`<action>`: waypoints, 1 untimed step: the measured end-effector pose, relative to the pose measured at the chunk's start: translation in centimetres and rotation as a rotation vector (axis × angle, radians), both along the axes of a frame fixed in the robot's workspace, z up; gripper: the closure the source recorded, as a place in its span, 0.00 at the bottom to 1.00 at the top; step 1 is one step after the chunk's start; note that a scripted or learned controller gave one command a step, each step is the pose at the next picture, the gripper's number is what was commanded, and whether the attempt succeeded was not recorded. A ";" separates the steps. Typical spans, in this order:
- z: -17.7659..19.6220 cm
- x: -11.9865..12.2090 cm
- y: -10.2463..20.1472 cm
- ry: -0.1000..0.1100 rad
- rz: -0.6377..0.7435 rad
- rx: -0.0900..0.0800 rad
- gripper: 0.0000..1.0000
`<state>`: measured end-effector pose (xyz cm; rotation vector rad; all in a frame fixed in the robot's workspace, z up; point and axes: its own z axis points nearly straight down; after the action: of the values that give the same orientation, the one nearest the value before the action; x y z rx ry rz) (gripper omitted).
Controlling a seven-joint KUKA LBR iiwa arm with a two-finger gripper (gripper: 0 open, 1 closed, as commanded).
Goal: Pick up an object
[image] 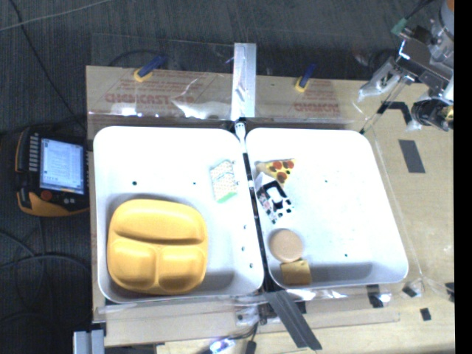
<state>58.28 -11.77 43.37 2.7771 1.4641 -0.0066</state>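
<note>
My gripper [389, 88] hangs at the upper right, past the far right corner of the right bin [354, 198], over the bench and away from every object. The right bin holds a yellow and red item [276, 168], a black and white item [273, 199], a round tan disc [286, 244] and a tan block [296, 273], all lined up along its left wall. In the left bin [147, 161] lie a large yellow moulded object [157, 243] at the front and a small green and white packet [223, 180] near the divider.
A handheld pendant with a lit screen [55, 169] lies left of the bins. Behind the bins runs a cardboard strip [184, 91] with blue and yellow clips. Beige bench surface [435, 220] lies right of the right bin.
</note>
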 end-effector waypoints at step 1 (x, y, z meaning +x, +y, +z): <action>-1.4 2.2 -6.8 0.001 -0.347 -0.001 0.00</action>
<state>60.51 -18.60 41.98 2.9885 0.9629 -0.0088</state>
